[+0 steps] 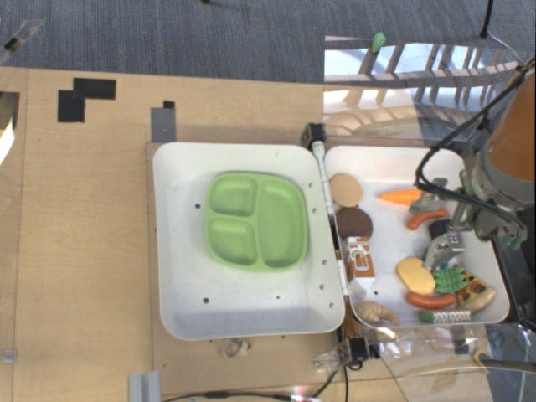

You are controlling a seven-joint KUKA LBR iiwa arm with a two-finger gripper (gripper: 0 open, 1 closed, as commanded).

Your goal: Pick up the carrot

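the grey arm with its orange band reaches in from the right over the right white bin (377,170), its two-finger gripper (441,249) pointing down; whether it is released or clenched cannot be told. the tapered orange carrot (399,197) lies apart, toward the bin's far side, beside a round tan bun (345,189).

One fixed camera looks down at a slant from above the bench (84,224), far enough to take in both bins: left bin (180,308), right bin (377,162); the arm (511,149) enters from the right edge
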